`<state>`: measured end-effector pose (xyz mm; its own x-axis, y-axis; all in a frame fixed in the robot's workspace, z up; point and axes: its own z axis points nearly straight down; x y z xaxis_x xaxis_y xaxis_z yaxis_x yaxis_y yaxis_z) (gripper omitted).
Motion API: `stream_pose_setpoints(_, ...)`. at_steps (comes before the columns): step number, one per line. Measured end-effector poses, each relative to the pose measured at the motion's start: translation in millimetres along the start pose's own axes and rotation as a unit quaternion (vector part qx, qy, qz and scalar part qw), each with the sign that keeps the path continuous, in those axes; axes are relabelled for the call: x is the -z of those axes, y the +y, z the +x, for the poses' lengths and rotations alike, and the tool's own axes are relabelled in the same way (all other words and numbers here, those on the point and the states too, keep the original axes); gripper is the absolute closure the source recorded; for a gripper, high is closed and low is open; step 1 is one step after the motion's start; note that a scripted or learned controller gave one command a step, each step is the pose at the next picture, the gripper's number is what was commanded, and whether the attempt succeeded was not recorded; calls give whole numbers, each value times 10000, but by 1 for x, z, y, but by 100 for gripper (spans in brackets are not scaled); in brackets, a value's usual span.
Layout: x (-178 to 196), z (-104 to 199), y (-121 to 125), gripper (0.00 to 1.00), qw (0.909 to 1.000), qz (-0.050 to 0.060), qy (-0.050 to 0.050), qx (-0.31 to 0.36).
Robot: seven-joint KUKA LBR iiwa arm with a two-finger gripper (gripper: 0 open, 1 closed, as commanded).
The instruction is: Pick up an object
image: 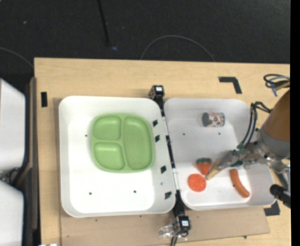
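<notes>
The right bin (pixel 188 117) holds a small can (pixel 213 119) lying on its side near the back. A red strawberry-like piece with a green top (pixel 205 164) lies toward the front left, with an orange round piece (pixel 196 182) just in front of it. A reddish sausage (pixel 239 183) lies at the front right. My gripper (pixel 212 172) reaches in from the right, low over the bin floor. Its tip sits right beside the strawberry piece, between that piece and the sausage.
The left bin (pixel 73 188) holds a green divided plate (pixel 123 142). A black-clipped divider (pixel 165 147) joins the two bins. Cables (pixel 252 122) hang by the arm at the right bin's far right corner.
</notes>
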<state>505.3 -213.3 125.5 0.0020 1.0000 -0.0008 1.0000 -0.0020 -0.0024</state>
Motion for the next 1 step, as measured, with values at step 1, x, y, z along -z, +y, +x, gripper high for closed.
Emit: stream_pose_setpoints(1, 14, -1, 2, 100, 10000, -38, -9, -10)
